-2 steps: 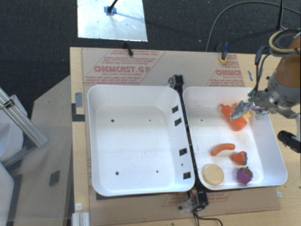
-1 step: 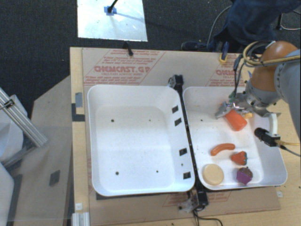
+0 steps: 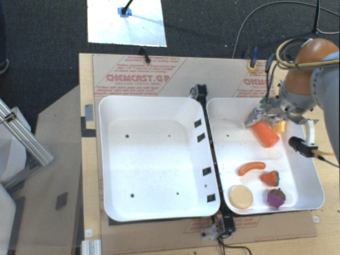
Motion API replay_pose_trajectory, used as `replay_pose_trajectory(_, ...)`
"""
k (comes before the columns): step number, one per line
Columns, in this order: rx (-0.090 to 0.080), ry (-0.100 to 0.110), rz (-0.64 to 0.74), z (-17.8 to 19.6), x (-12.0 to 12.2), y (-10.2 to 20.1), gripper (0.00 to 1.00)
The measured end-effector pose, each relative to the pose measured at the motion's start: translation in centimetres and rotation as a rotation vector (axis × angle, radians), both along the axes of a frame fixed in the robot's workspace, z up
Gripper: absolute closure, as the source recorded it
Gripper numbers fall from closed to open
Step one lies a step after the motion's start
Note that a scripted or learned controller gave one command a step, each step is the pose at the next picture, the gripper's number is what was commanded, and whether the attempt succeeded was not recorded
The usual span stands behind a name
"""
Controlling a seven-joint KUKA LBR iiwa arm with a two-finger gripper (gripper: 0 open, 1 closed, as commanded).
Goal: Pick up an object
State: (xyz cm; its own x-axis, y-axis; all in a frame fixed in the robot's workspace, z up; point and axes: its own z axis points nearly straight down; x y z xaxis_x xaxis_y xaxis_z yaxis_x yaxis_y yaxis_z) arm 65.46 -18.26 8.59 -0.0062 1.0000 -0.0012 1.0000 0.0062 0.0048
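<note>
Gripper at the orange block in the right bin

The gripper (image 3: 264, 117) sits low in the right bin (image 3: 311, 198), right at the upper end of the orange block (image 3: 265, 134); whether it is gripping the block I cannot tell. The grasp step looks to be in hand. Next comes a firm pinch and straight lift, clear of the sausage (image 3: 251, 168) and strawberry (image 3: 270, 178) nearer the front.

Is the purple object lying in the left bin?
No, the purple object lies in the right bin, near its front edge beside the round beige piece.
</note>
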Motion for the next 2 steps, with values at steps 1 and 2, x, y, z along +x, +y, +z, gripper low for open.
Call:
replay_pose_trajectory(1, 0.000, 0.004, -0.004, -0.1, -1.6, -0.4, 0.00)
replay_pose_trajectory(2, -0.001, -0.002, -0.002, 1.1, -1.4, -0.4, 1.00)
